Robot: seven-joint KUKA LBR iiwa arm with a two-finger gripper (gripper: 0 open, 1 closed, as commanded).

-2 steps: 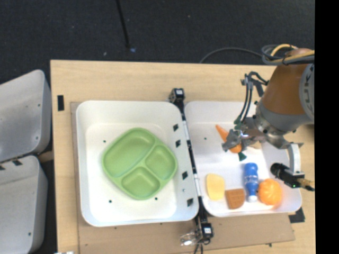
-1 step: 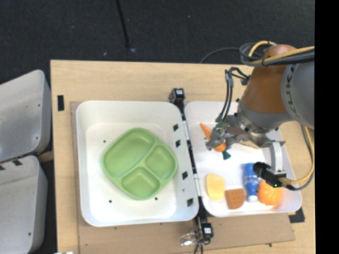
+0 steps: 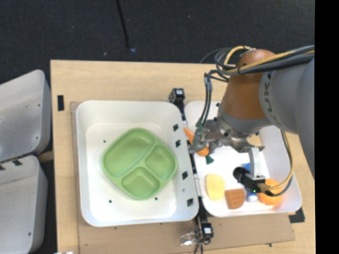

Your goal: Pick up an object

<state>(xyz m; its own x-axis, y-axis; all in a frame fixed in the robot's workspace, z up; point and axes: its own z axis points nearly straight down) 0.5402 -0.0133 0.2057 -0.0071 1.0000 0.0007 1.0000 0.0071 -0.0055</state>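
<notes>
The gripper [image 3: 204,147] sits low at the right bin's [image 3: 286,208] left wall, beside a small orange piece [image 3: 202,152]; its grip cannot be told. This looks like the grasp step. Next it needs a confirmed hold, then a lift.

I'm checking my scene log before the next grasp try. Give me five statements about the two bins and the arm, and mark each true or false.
1. The green divided plate lies in the left bin. True.
2. The plate has three compartments. True.
3. The yellow object lies in the left bin. False: it lies in the right bin, beside a brown block.
4. The arm hangs over the green divided plate. False: it is over the right bin, near the bins' shared edge.
5. The orange object sits at the right bin's far left corner. False: it sits toward that bin's lower right.
</notes>
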